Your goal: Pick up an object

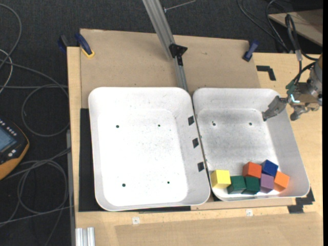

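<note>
Wide-spread claw (holding nothing), above bin rim

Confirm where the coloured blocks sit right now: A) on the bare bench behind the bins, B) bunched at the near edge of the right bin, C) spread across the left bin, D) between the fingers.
B: the coloured blocks cluster along the near wall of the right bin, apart from the gripper at its far right rim.
</note>
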Robot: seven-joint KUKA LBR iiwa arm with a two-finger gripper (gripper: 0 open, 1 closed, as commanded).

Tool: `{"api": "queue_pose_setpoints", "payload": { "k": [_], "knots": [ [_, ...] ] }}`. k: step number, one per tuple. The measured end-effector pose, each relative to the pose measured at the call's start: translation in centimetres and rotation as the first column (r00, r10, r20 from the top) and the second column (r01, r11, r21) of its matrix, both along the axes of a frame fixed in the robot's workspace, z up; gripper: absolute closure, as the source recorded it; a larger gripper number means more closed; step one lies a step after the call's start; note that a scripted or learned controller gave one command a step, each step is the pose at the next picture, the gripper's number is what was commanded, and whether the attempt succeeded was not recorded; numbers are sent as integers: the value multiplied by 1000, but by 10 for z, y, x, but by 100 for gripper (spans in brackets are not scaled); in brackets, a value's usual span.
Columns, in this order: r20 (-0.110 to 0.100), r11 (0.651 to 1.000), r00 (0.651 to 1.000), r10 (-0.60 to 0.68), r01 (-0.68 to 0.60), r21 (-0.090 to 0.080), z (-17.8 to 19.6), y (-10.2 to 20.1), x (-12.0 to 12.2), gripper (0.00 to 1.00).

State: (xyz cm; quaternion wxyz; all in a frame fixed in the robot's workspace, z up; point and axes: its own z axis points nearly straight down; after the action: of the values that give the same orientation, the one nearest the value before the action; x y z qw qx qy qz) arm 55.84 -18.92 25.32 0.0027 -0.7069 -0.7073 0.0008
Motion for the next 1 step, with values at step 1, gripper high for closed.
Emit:
{"api": "queue_pose_setpoints", "payload": {
  "k": [1],
  "knots": [
    [4, 1000, 1000, 1, -1, -1, 2, 0, 1, 0]
  ]
}}
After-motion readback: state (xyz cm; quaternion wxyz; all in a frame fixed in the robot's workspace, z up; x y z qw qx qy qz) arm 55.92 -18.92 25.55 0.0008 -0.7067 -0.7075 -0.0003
